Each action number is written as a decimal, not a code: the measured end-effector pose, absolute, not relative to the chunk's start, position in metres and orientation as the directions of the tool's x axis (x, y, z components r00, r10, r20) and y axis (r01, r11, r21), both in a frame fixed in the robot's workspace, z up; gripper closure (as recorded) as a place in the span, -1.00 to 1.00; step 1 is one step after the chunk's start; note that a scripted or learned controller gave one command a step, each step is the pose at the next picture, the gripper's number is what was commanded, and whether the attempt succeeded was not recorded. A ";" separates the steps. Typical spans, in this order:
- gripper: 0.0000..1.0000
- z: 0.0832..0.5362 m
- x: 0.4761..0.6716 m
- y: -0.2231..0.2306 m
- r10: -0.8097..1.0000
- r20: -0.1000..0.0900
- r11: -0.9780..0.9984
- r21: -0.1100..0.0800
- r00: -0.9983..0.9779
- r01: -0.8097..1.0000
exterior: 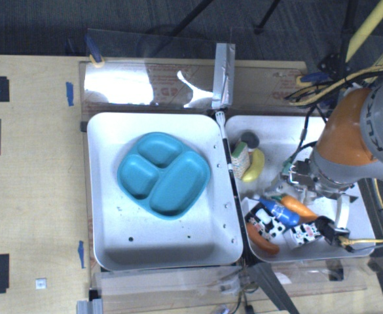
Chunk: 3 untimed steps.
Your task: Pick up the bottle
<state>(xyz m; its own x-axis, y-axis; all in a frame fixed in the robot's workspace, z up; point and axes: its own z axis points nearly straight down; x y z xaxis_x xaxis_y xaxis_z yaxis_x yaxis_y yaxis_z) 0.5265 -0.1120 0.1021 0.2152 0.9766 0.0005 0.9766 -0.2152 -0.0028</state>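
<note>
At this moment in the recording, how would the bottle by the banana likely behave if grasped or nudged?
The bottle lies on its side against the right bin's wall, so it may roll when nudged. The banana touching it would probably shift too. It looks small, likely light plastic, and its rounded body could slip from the tool.

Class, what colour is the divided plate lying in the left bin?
Bright blue, all over; the plate shows plainly in the camera view, lying in the left bin.
</note>
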 end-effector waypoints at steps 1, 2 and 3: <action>-1.00 0.113 0.479 -0.094 0.982 0.000 -0.189 -0.001 0.189 0.982; -1.00 0.088 0.482 -0.097 0.978 -0.003 0.207 0.008 -0.207 0.978; 1.00 0.098 0.484 -0.097 0.979 -0.006 0.206 0.014 -0.206 0.979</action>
<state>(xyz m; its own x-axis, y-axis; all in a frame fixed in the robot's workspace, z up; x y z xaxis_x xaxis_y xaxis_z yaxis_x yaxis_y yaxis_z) 0.4836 -0.0968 0.0983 -0.2057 0.9786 -0.0058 0.9785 0.2058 0.0139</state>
